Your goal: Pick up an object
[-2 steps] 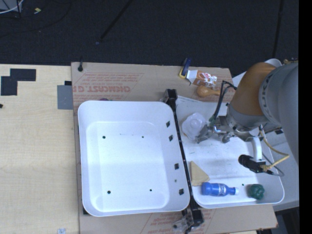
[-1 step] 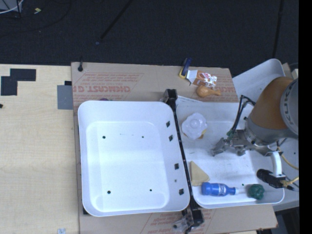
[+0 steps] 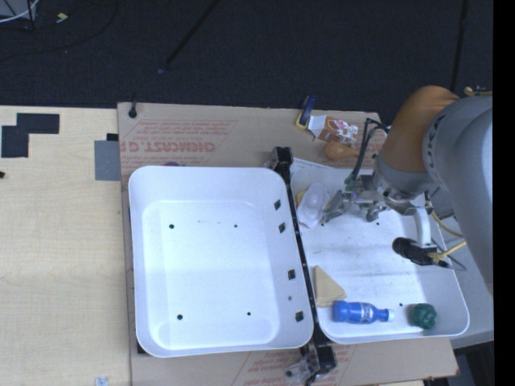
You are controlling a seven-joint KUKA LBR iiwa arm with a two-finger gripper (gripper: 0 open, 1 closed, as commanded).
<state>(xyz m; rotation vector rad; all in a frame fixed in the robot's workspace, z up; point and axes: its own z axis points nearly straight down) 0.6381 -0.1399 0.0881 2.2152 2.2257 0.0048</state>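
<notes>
My gripper (image 3: 339,207) hangs low over the back left part of the right bin (image 3: 378,256), reaching in from the right. A crumpled clear plastic piece (image 3: 311,200) lies just left of it, by the bin's left wall; whether they touch I cannot tell. A blue bottle with a white cap (image 3: 360,313) lies on its side along the bin's front wall. To the bottle's right sits a dark green lump (image 3: 422,315). A tan wedge (image 3: 327,286) rests against the left wall, near the front.
The left bin (image 3: 211,260) stands beside the right one, with a black divider strip (image 3: 294,244) between them. Behind the right bin, on the cardboard, lie a brown-and-white packet (image 3: 338,132) and a blue-yellow clip (image 3: 306,113).
</notes>
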